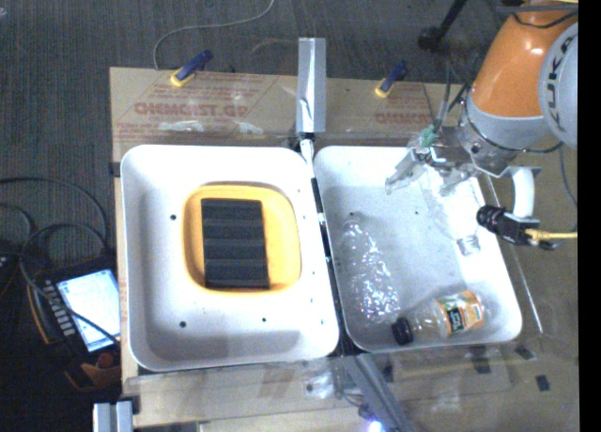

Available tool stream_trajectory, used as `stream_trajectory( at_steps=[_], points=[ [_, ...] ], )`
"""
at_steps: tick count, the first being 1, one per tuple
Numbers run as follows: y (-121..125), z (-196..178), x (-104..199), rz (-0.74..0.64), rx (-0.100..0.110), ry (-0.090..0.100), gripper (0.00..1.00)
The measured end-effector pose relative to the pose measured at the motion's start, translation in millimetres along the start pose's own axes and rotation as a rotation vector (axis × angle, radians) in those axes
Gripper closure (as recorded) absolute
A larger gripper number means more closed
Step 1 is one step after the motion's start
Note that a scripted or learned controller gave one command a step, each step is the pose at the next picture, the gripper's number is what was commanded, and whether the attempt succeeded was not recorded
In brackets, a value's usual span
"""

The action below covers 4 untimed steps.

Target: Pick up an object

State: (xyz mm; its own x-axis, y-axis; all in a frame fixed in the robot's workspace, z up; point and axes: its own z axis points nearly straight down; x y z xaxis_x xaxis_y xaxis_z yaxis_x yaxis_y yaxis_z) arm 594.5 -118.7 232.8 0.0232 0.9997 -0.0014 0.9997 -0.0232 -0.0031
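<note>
My gripper (427, 175) hangs over the far right corner of the right bin (498, 327), fingers spread and nothing between them. In that bin a clear bottle (441, 316) with a dark cap and an orange label lies on its side near the front edge. A crumpled piece of clear plastic (366, 266) lies left of the middle. A small clear item (468, 245) rests near the right wall, below the gripper. The left bin (141, 261) holds a yellow block with a black ribbed top (238, 239).
The bins stand on a cardboard sheet (207, 111) held by two blue clamps (191, 67). An upright metal strip (311, 92) rises at the back between the bins. A black fitting with a yellow cable (507, 222) juts from the arm over the right bin's wall.
</note>
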Motion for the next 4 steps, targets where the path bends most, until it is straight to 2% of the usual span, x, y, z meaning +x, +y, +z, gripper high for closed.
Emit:
stream_trajectory(
  at_steps=[1, 2, 3, 4],
  points=[
    [-47, 10, -59, 0.028, -0.001, 0.000, 0.00],
    [-106, 12, -89, -0.132, -0.002, 0.001, 0.00],
    [-108, 105, -106, -0.313, -0.002, 0.003, 0.00],
    [-107, 108, -86, -0.479, -0.006, -0.001, 0.00]
  ],
)
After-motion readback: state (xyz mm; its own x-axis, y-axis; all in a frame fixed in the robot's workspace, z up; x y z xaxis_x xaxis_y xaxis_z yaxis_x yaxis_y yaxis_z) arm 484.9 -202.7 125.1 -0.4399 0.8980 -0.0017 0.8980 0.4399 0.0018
